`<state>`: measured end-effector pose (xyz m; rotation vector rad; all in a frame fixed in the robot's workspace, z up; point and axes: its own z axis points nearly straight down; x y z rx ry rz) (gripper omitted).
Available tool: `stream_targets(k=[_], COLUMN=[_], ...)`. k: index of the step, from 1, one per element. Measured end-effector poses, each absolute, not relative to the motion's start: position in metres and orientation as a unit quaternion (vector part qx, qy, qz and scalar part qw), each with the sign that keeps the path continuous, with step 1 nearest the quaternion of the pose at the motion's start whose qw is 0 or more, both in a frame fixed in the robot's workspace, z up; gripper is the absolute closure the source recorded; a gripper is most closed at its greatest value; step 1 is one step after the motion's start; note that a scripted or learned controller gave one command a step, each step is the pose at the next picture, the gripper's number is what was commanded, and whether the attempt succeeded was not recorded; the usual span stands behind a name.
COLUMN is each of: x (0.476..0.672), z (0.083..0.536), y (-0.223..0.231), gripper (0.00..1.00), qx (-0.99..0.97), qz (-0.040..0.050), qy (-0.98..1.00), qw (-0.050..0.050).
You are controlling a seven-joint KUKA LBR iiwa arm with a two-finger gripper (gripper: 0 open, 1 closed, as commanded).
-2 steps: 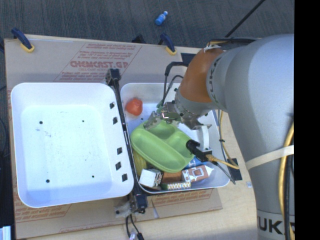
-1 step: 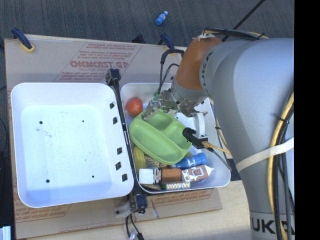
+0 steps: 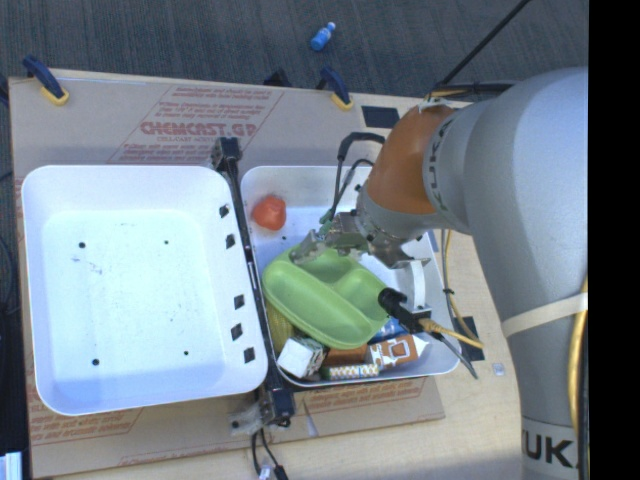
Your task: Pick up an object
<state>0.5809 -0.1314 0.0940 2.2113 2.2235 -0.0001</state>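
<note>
Nearest, along the front edge of the bench, a flat cardboard sheet point(image 3: 80, 423), matte brown, under both bins. At the near end of the right bin point(image 3: 300, 180), a heap of small packaged goods: a little white box point(image 3: 297, 355) with one dark face, tilted against the bin wall; just beside it a slim wrapper point(image 3: 352, 371) striped red and white; next to that a glossy printed packet point(image 3: 398, 350) in orange, brown and white.

Over these, across the middle of the same bin, a pale green plastic shell point(image 3: 318, 298), smooth, rounded and shallow like a moulded dish, lying at a slant. Under its near edge, a sliver of something yellow point(image 3: 276, 320).

At the shell's far rim, the jaws, low over the plastic; whether touching it, and whether wide or narrow, cannot be told. Behind them the grey arm point(image 3: 500, 198) with its orange band point(image 3: 405, 163), reaching in from the right.

Farther back in the right bin, a small round orange-red ball point(image 3: 268, 212) on bare white floor, apart from the shell.

To the left, the left bin point(image 3: 130, 268): shallow, white, smooth-walled, with rounded corners and a few dark dots on its floor. Between the bins, a row of black clips point(image 3: 238, 303).

Beyond, red print on the cardboard, blue-and-yellow clamps point(image 3: 45, 80) at the far edge, then ribbed grey carpet point(image 3: 150, 18) with a small blue object point(image 3: 321, 36).
</note>
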Motion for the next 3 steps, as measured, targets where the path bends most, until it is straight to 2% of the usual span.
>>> stream_targets(k=[1, 2, 3], x=[0.572, 0.573, 0.561], z=[0.094, 0.104, 0.215], y=[-0.123, -0.125, -0.150], gripper=[0.00, 1.00, 1.00], qx=[0.706, 0.704, 0.706], qz=[-0.0011, -0.0020, 0.0000], qy=[0.709, 0.710, 0.708], qw=[0.006, 0.007, 0.003])
